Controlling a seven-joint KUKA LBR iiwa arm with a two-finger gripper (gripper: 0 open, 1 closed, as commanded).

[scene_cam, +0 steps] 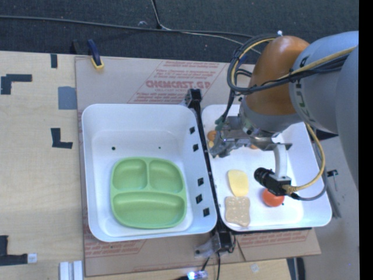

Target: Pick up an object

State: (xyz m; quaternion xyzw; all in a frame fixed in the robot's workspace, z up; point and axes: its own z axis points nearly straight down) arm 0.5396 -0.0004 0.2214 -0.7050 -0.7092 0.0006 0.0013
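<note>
Pale yellow slab (237, 182) in right bin (309, 217), tan textured piece (237, 210) just below it, end effector (224, 142) above it, finger state unclear

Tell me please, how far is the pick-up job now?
Done: the arm is over the right bin. In hand: nothing that I can see lifted. Left: the yellow piece, the cracker and the red item all lie in the bin.

two white bins (93, 156), one green tray (148, 192)
</note>
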